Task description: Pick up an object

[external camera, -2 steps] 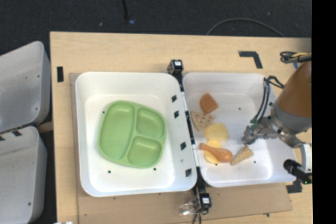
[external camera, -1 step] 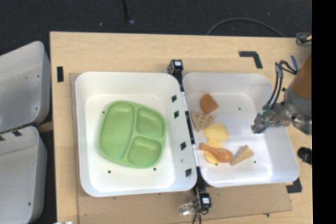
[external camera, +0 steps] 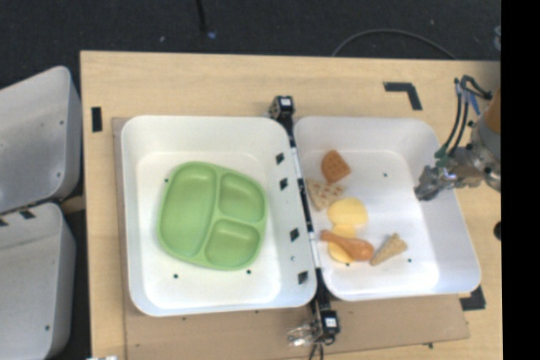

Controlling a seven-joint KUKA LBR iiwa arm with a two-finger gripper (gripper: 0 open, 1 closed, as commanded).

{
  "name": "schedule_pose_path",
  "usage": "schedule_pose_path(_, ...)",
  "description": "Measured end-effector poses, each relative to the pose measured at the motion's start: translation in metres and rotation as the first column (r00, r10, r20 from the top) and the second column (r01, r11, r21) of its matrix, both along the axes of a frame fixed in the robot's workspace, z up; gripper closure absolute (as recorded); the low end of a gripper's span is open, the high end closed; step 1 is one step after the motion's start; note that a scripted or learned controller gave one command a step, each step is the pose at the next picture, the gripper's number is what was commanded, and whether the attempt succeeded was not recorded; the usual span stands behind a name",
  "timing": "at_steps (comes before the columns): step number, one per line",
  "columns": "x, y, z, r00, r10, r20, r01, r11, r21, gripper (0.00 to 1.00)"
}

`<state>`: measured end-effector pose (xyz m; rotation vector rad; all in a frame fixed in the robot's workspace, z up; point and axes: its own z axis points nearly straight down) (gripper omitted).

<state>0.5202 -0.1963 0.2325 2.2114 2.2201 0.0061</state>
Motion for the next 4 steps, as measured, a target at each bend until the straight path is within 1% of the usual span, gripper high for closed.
schedule_pose_path(1,0.001,-0.001,0.043,1.000,0.000,-0.003,0.000,1.000,0.001,1.00)
schedule_pose_path(3,0.036,0.110,0.026,1.000,0.003,-0.010,-0.003,1.000,0.004,1.00)
schedule_pose_path(4,0.048,0.160,0.013,1.000,0.002,-0.012,-0.002,1.000,0.004,1.00)
